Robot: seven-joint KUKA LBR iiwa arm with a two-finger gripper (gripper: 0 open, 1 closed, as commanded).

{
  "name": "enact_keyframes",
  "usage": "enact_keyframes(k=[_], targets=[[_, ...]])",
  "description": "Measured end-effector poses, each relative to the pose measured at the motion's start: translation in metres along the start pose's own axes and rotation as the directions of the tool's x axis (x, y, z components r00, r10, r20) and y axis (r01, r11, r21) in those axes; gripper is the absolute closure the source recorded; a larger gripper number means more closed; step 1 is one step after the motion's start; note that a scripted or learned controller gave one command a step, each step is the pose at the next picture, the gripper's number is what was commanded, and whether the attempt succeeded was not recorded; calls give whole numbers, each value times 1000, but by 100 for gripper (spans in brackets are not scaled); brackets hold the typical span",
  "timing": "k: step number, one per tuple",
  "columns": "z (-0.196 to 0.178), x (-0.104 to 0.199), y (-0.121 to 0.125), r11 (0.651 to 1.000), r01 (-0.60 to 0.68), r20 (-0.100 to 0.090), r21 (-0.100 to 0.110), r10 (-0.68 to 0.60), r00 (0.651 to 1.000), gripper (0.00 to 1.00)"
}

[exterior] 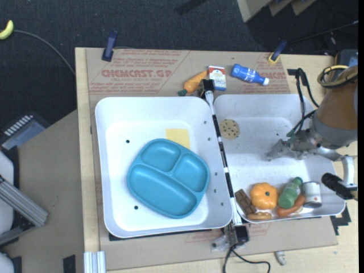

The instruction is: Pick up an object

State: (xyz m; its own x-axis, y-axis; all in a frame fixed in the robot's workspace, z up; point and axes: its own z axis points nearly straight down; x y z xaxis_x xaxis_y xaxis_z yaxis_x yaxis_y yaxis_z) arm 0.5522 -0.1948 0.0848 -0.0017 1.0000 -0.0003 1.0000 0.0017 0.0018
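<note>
My gripper [277, 151] hangs low over the middle of the right bin [256, 110], reaching in from the right, with bare bin floor beneath it. Nothing shows in its grasp. A round brown cookie [229, 128] lies up and to its left. Along the bin's front edge sit a small orange pumpkin [264, 195], a green bottle [290, 193], a silver can [311, 191], a brown chocolate bar [243, 200] and an orange carrot-like piece [291, 209].
The left bin [111, 152] holds a blue divided plate [168, 177] and a yellow cheese slice [178, 135]. Behind the bins on the board lie a carrot [194, 83], a small carton [216, 77] and a blue bottle [249, 74].
</note>
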Motion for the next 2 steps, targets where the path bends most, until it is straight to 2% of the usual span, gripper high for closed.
enact_keyframes(k=[1, 2], targets=[[0, -25, -49, 1000, 1, -8, 6, -1, 1000, 0], [0, 14, 36, 1000, 1, -1, 0, -1, 1000, 0]])
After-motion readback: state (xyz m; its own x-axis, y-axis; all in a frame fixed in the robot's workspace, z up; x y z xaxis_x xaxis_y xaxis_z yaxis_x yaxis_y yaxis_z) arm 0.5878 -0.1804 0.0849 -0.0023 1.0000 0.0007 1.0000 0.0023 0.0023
